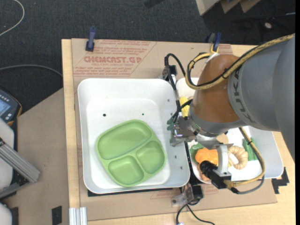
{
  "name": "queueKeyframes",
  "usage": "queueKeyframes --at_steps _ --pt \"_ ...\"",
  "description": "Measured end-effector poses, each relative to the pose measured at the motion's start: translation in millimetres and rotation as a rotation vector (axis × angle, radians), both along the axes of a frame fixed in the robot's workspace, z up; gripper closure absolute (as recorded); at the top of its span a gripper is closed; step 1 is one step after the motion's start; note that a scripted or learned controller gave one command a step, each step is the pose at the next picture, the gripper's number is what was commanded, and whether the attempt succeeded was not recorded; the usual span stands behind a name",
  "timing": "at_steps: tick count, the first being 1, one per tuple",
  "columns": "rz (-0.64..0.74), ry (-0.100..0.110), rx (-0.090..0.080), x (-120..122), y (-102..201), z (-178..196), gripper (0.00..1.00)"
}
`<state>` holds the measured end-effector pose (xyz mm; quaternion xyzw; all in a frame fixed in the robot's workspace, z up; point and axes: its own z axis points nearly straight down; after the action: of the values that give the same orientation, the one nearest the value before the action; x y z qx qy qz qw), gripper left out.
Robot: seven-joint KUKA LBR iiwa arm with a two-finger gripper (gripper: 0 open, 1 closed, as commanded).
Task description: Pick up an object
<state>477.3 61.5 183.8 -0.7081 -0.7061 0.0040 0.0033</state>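
Observation:
My gripper [177, 133] hangs low over the dividing wall between the two bins, mostly hidden beneath the grey arm and its orange band [216, 90]. In the right bin [272, 150] an orange object [205, 154] lies just right of the gripper. A tan ridged curved object [240, 157] lies beyond it, and a green piece [251, 149] sits by that. A yellow bit [185, 108] and a white object [183, 89] show at the bin's far left side. Nothing can be seen held by the gripper.
The left bin [117, 95] holds a green divided plate [131, 152] at its near side. Cables loop around the wrist. The arm covers most of the right bin. Both bins rest on a brown board [112, 55].

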Motion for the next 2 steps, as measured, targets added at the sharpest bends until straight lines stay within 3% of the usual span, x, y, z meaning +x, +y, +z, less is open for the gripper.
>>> queueKeyframes --at_steps 1,2 --pt "0.009 -0.023 0.004 30.7 47.1 103.9 1.00" --pt "0.010 -0.021 0.006 7.6 89.3 199.9 1.00"
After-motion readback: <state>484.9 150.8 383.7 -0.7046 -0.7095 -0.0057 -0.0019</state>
